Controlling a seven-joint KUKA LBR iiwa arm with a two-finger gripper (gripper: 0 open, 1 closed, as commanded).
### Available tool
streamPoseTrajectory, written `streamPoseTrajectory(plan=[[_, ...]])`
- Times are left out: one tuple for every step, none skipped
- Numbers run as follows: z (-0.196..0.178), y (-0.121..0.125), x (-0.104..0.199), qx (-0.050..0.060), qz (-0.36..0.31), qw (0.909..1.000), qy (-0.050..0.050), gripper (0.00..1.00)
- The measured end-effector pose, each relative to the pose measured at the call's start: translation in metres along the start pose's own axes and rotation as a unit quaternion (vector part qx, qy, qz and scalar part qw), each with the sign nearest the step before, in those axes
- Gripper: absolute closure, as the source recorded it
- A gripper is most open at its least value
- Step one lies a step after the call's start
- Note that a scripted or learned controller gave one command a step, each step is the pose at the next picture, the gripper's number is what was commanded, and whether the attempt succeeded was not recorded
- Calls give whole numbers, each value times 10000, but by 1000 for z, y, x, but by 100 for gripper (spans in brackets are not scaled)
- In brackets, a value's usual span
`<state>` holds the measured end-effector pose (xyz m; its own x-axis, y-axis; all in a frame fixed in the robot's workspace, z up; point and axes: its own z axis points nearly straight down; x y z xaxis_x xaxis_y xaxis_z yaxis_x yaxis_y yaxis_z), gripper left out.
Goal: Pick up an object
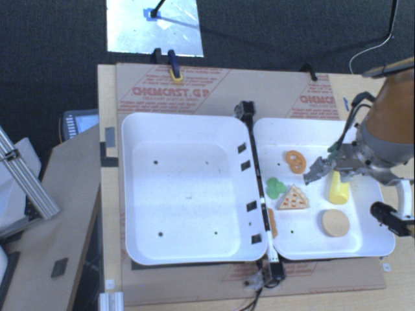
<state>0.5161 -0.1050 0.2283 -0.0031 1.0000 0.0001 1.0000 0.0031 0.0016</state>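
Observation:
The right bin (pixel 305 129) holds several small items. An orange pretzel-shaped ring (pixel 295 161) lies near its middle, with a green piece (pixel 275 188) and a triangular pizza-slice toy (pixel 293 199) below it. A yellow block (pixel 337 189) and a tan round disc (pixel 335 223) lie further right. An orange piece (pixel 272 223) sits against the bin's left wall. My gripper (pixel 318 172) hangs low over the right bin, just right of the pretzel ring and above-left of the yellow block. I see nothing held in it.
The left bin (pixel 188 186) sits beside the right one, with black clips (pixel 246 148) along the shared rim. Both bins rest on a cardboard sheet (pixel 214 86). A black part of the arm (pixel 389 218) overhangs the right bin's lower right corner.

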Motion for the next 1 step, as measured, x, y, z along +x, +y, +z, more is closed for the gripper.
streamPoseTrajectory(plan=[[-11,1,0,-14,-8,10000,0,100]])
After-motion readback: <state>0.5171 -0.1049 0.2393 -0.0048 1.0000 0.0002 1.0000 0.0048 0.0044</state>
